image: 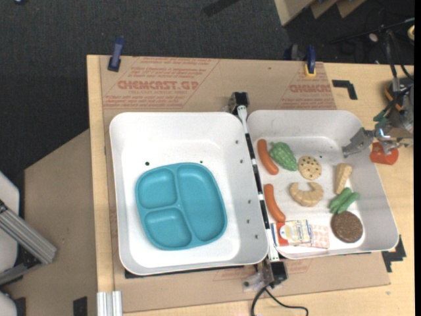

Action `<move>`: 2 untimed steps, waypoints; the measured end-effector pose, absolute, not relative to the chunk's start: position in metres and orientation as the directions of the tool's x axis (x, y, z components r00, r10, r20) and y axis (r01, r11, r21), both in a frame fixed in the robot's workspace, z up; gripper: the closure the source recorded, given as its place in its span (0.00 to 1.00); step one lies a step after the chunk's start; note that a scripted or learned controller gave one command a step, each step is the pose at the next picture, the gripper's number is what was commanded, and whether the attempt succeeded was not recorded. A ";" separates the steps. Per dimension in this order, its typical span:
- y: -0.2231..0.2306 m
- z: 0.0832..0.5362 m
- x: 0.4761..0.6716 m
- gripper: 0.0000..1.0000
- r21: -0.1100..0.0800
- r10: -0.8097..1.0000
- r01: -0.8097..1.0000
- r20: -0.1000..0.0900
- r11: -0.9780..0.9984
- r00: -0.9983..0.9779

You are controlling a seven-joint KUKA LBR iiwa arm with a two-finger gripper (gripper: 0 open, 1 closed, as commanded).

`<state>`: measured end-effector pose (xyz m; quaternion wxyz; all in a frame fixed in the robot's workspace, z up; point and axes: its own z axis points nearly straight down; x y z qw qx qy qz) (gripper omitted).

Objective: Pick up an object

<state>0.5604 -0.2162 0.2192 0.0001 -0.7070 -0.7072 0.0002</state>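
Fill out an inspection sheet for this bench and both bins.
Surface: cardboard-covered bench bearing left bin and right bin.
Job's things: right bin holds two sausages, green pepper, cookie, croissant, cheese wedge, green pods, brown patty, snack packet.
Clutter: teal divided plate in left bin.
Grippers: pincer at right bin's rim, holding nothing visible.
Cables: black cable at front edge.
Surroundings: dark carpet; blue clamp; yellow clamp.

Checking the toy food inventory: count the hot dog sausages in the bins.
2, both in the right bin: upper sausage beside the green vegetable, lower sausage above the packet.
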 end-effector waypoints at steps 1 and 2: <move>-0.219 0.098 0.562 0.00 0.006 1.000 1.000 0.004 0.006 -0.006; -0.222 0.106 0.561 1.00 0.005 1.000 1.000 0.000 0.003 -0.003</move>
